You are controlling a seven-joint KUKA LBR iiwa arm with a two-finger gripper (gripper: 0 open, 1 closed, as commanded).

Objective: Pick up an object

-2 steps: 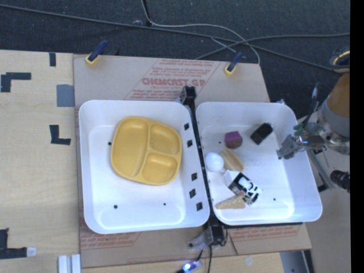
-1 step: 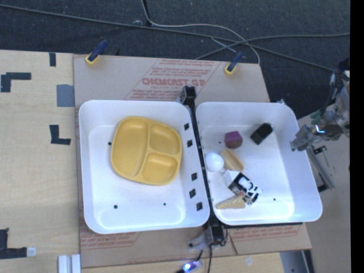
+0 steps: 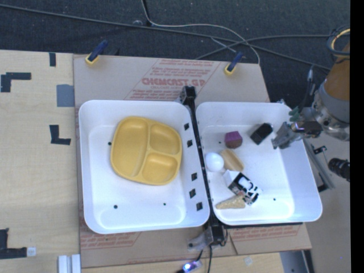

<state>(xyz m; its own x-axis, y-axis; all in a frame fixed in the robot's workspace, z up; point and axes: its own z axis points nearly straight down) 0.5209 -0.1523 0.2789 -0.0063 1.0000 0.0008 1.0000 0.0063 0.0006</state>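
So the pick isn't looking done yet, as far as I can judge. The gripper [image 3: 282,139] is hanging at the right wall of the right bin [image 3: 296,201], up near its top corner, and I'm not seeing anything between its fingers. Whether those fingers are spread or pressed together, honestly I cannot tell; it's just a grey blur from up here.

Everything pickable is sitting in that right bin: a black block [image 3: 261,133] just beside the gripper, a purple block [image 3: 232,139] a bit further left, a white ball [image 3: 214,162] touching a tan wedge-looking piece [image 3: 232,160], then a black-and-white thing [image 3: 243,186] with another tan piece [image 3: 231,203] right below it. The black block is looking like the closest candidate, but that's me guessing. The left bin [image 3: 91,169] is holding a yellow divided plate [image 3: 145,150].

So basically the whole grab and lift is left to do.

Hard to make out: most of the arm is getting cut off at the right edge, and the black-and-white thing is too small and jumbled for me to name.
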